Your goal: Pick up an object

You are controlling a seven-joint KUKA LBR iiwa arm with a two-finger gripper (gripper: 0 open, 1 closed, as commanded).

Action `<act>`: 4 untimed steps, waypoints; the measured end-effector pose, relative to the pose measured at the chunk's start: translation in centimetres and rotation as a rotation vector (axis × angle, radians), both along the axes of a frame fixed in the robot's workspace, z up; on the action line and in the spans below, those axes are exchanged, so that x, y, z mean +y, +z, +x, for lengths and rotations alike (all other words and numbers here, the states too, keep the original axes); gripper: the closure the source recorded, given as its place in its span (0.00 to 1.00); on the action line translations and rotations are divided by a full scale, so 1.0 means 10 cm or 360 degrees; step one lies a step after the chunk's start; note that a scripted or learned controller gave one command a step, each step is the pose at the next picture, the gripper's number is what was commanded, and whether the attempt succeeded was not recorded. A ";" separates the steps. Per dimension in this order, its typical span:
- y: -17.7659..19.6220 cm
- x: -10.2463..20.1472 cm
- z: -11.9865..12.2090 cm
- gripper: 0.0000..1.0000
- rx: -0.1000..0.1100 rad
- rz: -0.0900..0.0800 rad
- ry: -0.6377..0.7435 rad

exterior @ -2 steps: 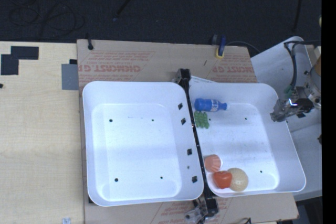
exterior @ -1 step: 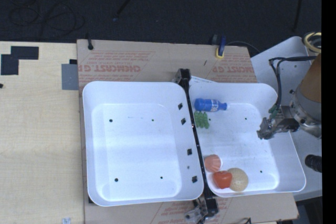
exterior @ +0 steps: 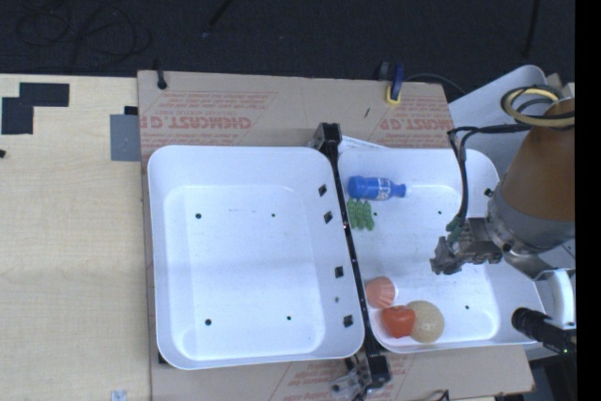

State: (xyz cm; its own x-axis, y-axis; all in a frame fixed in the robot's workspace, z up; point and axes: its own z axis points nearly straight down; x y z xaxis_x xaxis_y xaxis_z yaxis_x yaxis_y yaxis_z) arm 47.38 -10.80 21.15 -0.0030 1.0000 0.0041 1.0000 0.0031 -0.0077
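Where the arm (exterior: 540, 192) reaches in from the right, the gripper (exterior: 453, 256) hangs low over the right bin (exterior: 474, 174), nothing visibly in it; how far it is open, I cannot tell; left of it lie a green piece (exterior: 362, 216) and a blue bottle (exterior: 375, 189) farther off; nearer, a pink ball (exterior: 379, 291), red ball (exterior: 398, 321) and cream ball (exterior: 426, 320) cluster; the left bin (exterior: 244, 258) sits beside on the worktop (exterior: 66, 249).

Grey arm (exterior: 526, 225) with an orange band (exterior: 549, 169), black cable (exterior: 462, 174) alongside.
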 end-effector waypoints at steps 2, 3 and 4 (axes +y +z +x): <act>0.35 0.74 0.02 0.00 -0.0007 -0.0005 -0.0004; 0.80 0.35 1.19 0.00 -0.0027 -0.0012 0.0000; 0.29 -0.30 0.80 0.00 0.0002 -0.0007 -0.0016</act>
